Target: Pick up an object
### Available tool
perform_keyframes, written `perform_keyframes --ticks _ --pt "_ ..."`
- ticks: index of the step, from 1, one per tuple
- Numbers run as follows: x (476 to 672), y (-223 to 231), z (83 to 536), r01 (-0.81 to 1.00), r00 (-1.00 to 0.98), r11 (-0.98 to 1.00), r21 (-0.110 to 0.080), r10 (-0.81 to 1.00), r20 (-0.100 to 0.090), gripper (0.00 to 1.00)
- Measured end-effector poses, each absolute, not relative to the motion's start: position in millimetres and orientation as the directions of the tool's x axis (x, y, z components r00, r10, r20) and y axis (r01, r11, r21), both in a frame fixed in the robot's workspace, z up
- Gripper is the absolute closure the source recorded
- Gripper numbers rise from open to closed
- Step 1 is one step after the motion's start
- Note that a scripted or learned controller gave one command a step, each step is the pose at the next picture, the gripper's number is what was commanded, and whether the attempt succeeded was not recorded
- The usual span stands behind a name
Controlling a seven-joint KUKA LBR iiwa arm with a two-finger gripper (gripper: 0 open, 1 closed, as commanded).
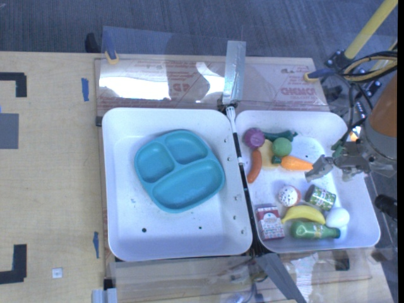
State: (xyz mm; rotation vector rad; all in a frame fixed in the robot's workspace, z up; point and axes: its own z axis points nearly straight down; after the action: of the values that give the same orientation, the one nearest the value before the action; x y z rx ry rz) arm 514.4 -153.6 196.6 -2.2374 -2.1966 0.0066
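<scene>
— Where the arm reaches in from the right, we see the gripper (329,168) over the right bin (365,202), its fingers spread and holding nothing.

— And the toys?

— We find the green can (320,198) just near of it, the carrot (295,163) to its left. The blue plate (180,169) sits in the left bin (120,188).

A blue divided plate (180,169) is lying in the left bin (120,188). The right bin (363,223) is holding toy food: a carrot (295,163), banana (303,214), green can (321,198), white egg (338,217) and small carton (270,223). The gripper (329,166) is hovering just above the can, beside the carrot.
</scene>
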Motion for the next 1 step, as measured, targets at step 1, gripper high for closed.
perform_keyframes --ticks 1 --pt "584.7 -137.7 132.7 0.99 0.141 -0.141 -0.003 0.99 0.0 0.0"
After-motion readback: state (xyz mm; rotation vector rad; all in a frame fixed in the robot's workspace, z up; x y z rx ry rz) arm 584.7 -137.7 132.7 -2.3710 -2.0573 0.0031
